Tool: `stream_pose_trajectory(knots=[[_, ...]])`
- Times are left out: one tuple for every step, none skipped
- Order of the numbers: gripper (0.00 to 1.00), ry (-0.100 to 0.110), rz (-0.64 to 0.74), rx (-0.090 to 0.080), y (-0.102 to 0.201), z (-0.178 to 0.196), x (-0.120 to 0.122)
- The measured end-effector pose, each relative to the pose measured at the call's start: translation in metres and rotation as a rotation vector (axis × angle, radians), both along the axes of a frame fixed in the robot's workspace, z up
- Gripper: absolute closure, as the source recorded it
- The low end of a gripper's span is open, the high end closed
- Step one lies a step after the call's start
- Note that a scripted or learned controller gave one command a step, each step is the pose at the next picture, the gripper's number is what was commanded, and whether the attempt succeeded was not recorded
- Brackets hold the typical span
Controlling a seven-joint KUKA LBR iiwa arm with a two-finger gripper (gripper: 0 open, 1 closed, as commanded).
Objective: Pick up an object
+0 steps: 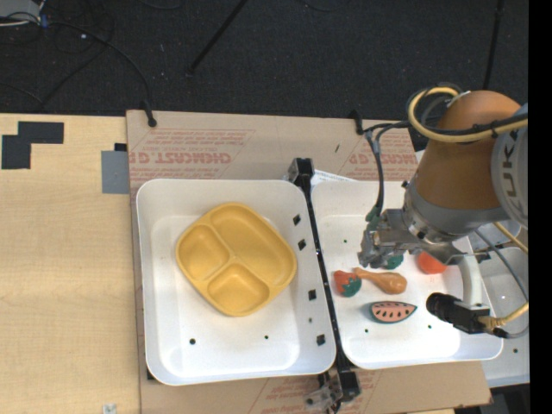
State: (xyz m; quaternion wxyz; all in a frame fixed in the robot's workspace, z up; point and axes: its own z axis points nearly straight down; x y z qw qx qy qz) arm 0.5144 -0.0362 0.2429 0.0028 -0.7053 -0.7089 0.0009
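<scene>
A robotics lab: two white bins (164,231) on a taped cardboard sheet (224,149), loose cables (129,59) across the dark floor beyond.

Toy drumstick (377,279) and watermelon slice (393,311) crowd right bin's (431,352) middle; its front-left corner looks open

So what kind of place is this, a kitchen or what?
Probably a robotics lab, not a kitchen: a robot arm reaches over two white bins on a bench, loose cables run behind, and the food is toys, like a watermelon slice.
</scene>
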Motion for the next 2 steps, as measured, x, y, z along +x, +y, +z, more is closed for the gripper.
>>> stream_pose_trajectory(knots=[[1.00, -0.001, 0.000, 0.000, 0.054, 0.005, -0.009], [1.00, 0.002, 0.000, -0.001, 0.108, -0.015, -0.020]])
